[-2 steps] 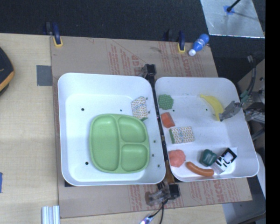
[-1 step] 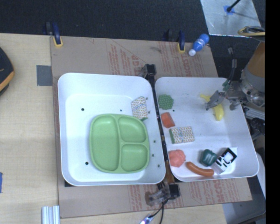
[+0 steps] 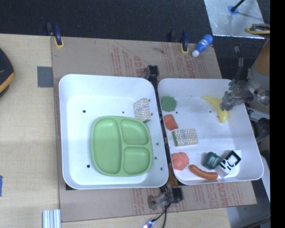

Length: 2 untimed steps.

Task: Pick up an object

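Your gripper [image 3: 229, 100] low over the right bin [image 3: 247, 146], beside the yellow banana [image 3: 217, 108], grip maybe shut, you cannot tell.

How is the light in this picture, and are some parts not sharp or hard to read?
Camera view: light is even and soft; the left bin throws a thin shadow along its lower rim, and the green plate has faint sheen, no harsh glare. The tool near the yellow item is dark and slightly blurred, so its detail is unclear.
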Tool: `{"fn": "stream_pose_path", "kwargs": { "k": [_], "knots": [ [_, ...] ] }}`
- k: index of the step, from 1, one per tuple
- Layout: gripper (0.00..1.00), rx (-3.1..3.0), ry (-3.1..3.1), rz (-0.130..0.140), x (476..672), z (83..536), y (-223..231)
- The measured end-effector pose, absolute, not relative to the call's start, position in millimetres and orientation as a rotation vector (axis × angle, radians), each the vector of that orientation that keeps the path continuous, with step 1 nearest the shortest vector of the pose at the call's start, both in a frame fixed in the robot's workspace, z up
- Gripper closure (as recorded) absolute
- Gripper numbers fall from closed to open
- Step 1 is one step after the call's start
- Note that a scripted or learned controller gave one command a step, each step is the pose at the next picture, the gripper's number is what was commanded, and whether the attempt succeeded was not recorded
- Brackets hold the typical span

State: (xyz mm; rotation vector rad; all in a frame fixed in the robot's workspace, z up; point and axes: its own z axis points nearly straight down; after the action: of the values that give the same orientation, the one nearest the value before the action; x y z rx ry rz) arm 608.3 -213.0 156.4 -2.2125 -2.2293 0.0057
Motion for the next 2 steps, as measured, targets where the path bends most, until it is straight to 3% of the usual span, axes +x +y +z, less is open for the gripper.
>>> {"fn": "stream_pose_path", "kwargs": {
  "k": [1,2],
  "knots": [
    [1.0,-2.216,-2.223,0.003,575.0,195.7,-212.0],
    [1.0,-2.217,-2.226,0.001,612.0,266.2,-212.1]
  ]
}}
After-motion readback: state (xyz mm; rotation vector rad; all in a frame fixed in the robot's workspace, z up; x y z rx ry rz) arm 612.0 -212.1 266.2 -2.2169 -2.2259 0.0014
